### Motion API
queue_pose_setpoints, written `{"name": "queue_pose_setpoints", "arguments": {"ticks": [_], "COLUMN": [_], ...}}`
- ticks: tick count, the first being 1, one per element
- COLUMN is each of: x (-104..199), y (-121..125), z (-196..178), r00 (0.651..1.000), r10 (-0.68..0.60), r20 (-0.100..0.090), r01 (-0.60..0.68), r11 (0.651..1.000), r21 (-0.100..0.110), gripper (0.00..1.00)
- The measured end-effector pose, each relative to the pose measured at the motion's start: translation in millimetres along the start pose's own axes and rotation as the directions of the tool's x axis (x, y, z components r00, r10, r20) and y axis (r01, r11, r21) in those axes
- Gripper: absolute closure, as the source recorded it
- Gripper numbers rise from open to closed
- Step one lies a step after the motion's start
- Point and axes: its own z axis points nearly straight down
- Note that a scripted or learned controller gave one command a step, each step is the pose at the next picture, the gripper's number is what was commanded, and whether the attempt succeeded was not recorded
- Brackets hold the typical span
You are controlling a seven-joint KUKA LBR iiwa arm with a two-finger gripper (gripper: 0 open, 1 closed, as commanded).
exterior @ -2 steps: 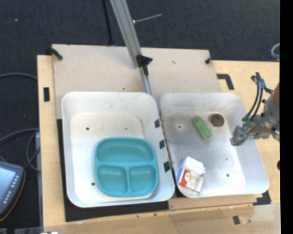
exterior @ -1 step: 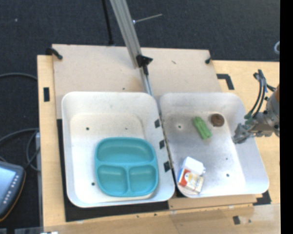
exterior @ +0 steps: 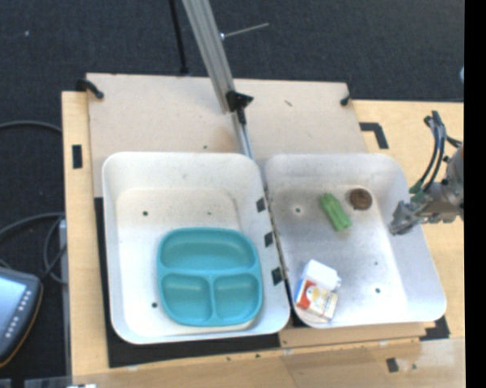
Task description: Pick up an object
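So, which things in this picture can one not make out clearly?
- Arm: cut off by the camera view's right side; gripper small and blurred.
- Brown round object: too small to identify.
- Carton: label print too small to read.
- Device at bottom left: cut off by the edge.

Two white bins side by side on a tan bench (exterior: 77, 241), the left bin (exterior: 121, 184) touching the right bin (exterior: 420, 281) along the middle. A board (exterior: 162, 111) lies under their far ends. From the top comes a slanted metal rail (exterior: 206, 43), ending in a black clamp (exterior: 238, 101) just behind the bins. Dark carpet (exterior: 32, 39) all round, cables (exterior: 16, 233) trailing at left, and a grey pendant (exterior: 6, 309) (partly cut off) low in the corner.
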Motion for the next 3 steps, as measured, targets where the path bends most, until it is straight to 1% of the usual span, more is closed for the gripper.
{"name": "queue_pose_setpoints", "arguments": {"ticks": [3], "x": [-3.8], "y": [2.6], "z": [-31.6], "r00": [1.000], "r10": [-0.012], "r20": [0.005], "r01": [0.012], "r11": [1.000], "r21": [-0.007], "gripper": [1.00]}}
